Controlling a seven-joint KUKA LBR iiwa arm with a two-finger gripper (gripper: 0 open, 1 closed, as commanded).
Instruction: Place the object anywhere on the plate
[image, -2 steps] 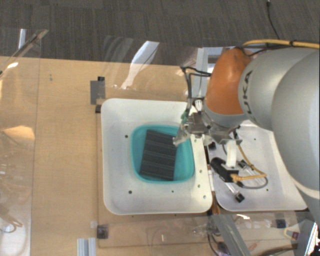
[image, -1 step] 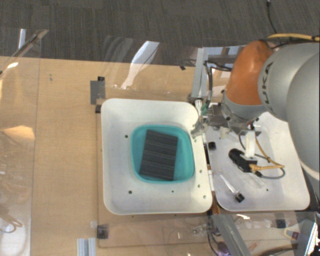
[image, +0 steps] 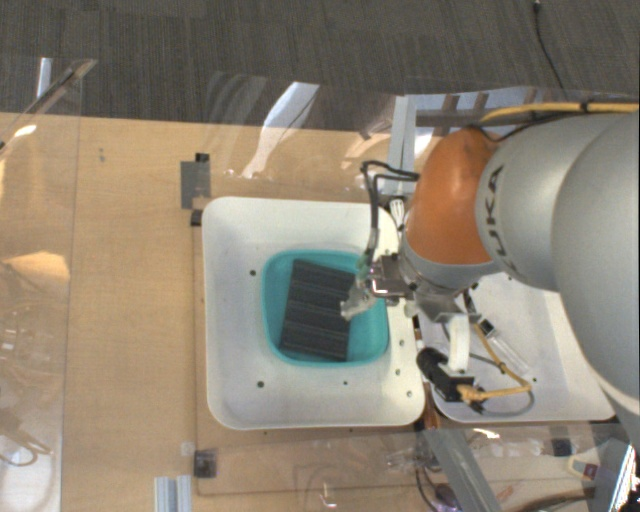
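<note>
Grey arm with orange band looms nearest, its end effector touching the right edge of a dark ribbed rectangular block, long axis running near-to-far, lying on the teal plate; finger state unclear.

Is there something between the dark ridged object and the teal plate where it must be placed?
Nothing visible stands between them. The dark ridged object already lies flat on the teal plate, inside the left white bin. The gripper is at the object's right edge, over the plate.
</note>
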